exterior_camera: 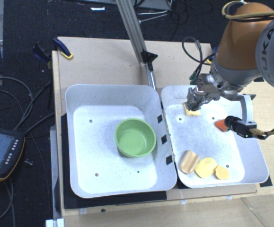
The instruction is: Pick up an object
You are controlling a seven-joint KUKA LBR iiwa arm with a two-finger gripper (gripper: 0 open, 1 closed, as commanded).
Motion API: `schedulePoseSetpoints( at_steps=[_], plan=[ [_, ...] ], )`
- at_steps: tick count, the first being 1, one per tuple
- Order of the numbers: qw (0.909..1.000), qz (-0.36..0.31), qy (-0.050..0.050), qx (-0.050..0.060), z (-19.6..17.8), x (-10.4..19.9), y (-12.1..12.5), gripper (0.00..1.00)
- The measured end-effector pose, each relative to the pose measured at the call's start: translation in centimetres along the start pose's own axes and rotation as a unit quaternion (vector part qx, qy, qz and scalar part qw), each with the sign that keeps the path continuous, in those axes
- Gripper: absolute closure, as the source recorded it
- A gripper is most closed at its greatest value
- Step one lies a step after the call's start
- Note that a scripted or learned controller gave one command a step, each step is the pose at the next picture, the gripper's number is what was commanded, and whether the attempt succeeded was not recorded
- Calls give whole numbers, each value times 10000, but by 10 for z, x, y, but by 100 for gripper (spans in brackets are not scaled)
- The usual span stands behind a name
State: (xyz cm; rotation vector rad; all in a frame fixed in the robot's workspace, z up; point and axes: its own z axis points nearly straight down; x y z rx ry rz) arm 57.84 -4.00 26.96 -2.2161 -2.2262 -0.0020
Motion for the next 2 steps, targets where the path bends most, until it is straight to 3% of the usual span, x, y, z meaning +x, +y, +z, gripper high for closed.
schedulePoseSetpoints(
  at_steps=[2],
  plan=[
    [10000,-6,0,4,7,118,-27,100]
  ],
)
